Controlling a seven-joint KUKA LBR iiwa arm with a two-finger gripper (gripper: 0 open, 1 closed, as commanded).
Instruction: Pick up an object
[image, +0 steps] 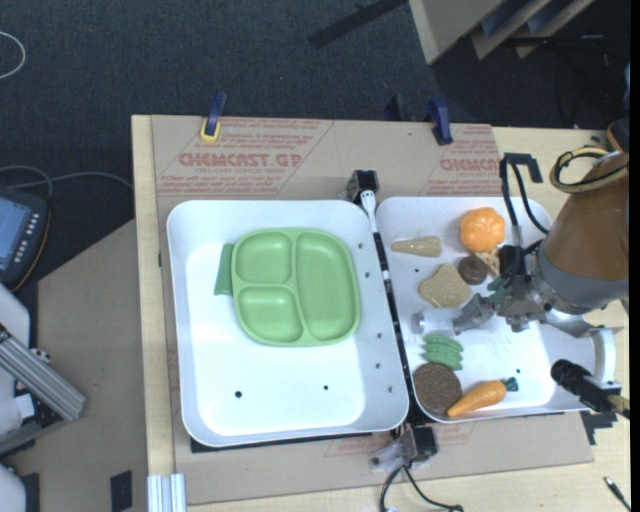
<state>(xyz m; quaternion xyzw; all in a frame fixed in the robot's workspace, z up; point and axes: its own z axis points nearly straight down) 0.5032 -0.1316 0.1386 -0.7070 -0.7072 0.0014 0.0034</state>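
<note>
The tool (478, 315) hangs low over the right bin (530, 395), near the tabletop's right edge; whether its jaws stand wide or narrow cannot be told. Just beside it lie a tan piece (445, 288) and a small brown ball (472, 268), with an orange fruit (482, 229) toward the far edge. A carrot (478, 396) lies at the near edge. The left bin (200, 390) bears a green divided plate (296, 285)

grey arm reaches in from right, gripper (478, 315) low, pointing left.

bins 2 (200, 330) | green tray 1 (296, 285) | food items 7 (482, 229)
</note>
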